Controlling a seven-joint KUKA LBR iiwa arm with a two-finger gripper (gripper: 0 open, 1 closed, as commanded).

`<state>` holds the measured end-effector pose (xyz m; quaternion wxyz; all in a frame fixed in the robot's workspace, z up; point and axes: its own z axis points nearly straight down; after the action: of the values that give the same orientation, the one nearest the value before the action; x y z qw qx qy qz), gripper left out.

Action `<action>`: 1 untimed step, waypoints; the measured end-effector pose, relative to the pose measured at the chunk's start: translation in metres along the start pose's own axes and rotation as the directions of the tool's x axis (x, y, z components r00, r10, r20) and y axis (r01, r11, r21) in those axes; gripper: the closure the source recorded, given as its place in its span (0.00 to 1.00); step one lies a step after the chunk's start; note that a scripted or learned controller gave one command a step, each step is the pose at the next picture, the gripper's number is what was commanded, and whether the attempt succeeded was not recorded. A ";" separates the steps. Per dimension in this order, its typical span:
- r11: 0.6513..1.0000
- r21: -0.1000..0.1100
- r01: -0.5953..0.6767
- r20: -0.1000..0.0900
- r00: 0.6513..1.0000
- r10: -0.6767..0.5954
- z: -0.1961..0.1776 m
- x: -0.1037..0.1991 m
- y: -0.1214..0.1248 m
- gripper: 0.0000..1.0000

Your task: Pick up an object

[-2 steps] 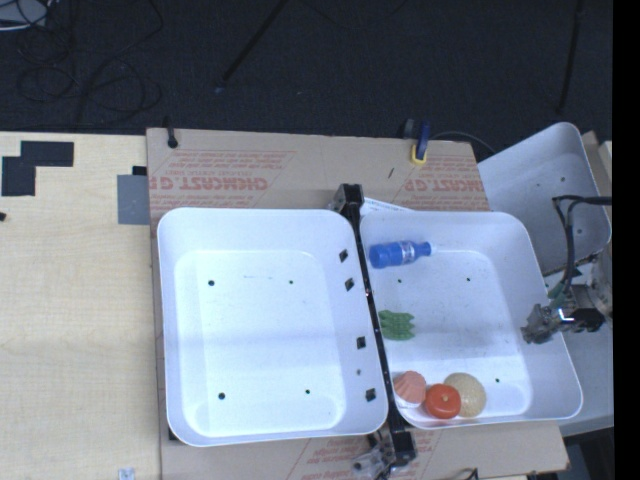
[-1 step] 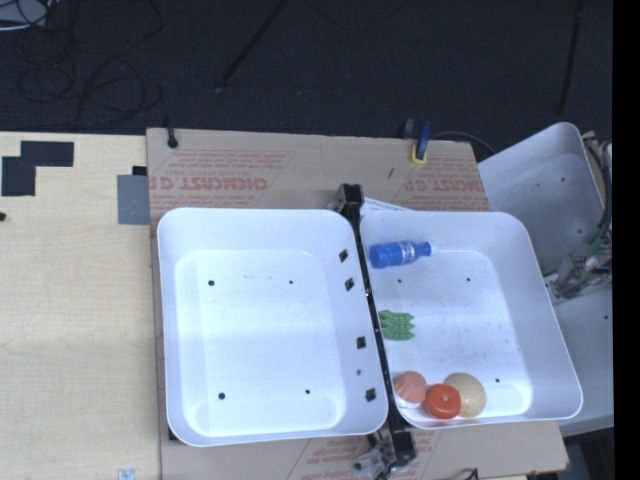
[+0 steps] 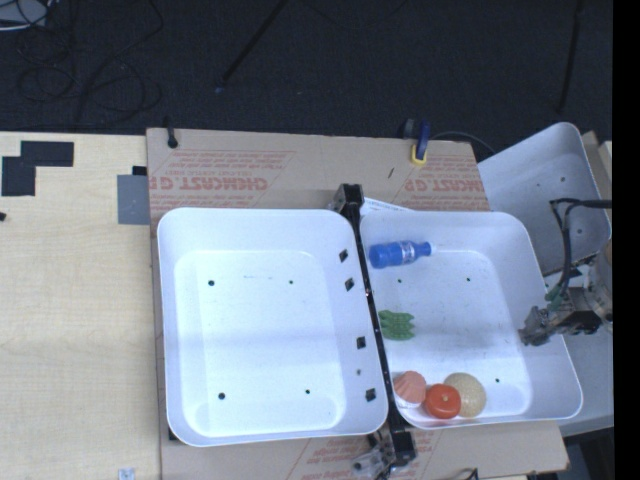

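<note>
The dark two-finger gripper (image 3: 537,328) is held at the right white plastic bin's (image 3: 545,268) edge; grip unreadable, no object reached.

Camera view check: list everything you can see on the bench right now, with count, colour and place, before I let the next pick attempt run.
White bins: 2, white, side by side on the bench; left bin, right bin.
Bottle: 1, blue with a pale cap, lying on its side near the right bin's far left corner.
Green object: 1, green, by the right bin's left wall, mid-depth.
Round objects: 3, clustered in the right bin's near left corner; pinkish one, red one, tan one.
Cardboard sheet: 1, brown with red print, under both bins.
Gripper: 1, dark, at the right bin's right edge, away from the objects.
</note>
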<state>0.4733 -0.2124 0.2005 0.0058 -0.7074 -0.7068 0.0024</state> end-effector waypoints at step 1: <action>1.000 -0.011 0.004 0.005 1.000 -0.004 0.016 0.000 0.062 1.00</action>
<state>0.5355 -0.2126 0.1835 0.0001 -0.7059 -0.7083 0.0001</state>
